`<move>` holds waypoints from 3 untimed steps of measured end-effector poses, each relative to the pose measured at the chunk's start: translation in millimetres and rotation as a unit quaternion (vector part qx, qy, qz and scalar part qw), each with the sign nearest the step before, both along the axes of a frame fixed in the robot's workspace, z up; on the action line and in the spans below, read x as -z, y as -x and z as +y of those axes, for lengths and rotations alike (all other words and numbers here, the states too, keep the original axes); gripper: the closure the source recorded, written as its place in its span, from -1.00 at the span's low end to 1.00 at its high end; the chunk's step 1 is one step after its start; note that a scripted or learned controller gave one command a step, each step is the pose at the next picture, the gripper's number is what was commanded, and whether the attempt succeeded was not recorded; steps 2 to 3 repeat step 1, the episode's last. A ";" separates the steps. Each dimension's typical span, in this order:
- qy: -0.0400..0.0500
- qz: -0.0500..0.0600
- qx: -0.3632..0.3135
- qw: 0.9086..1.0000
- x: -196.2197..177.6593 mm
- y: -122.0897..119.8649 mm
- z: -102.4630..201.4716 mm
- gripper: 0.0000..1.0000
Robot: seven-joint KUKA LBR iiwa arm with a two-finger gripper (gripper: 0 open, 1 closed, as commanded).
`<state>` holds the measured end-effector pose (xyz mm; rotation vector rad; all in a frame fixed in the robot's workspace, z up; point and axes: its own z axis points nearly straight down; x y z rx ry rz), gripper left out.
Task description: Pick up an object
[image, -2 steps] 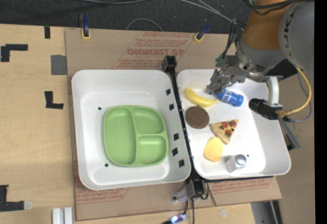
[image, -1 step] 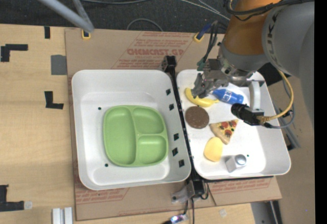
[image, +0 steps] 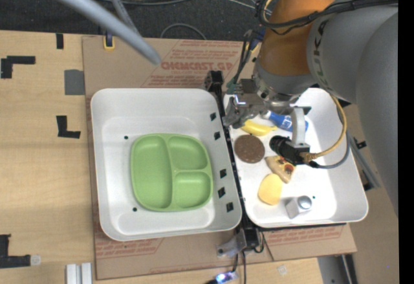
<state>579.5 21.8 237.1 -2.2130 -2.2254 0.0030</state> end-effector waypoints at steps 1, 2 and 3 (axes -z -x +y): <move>0.000 0.000 -0.001 1.000 -1.8 17.1 57.0 1.00; 0.000 0.000 -0.001 1.000 -1.8 17.1 57.0 1.00; 0.000 0.000 -0.001 1.000 -1.8 17.1 57.0 1.00</move>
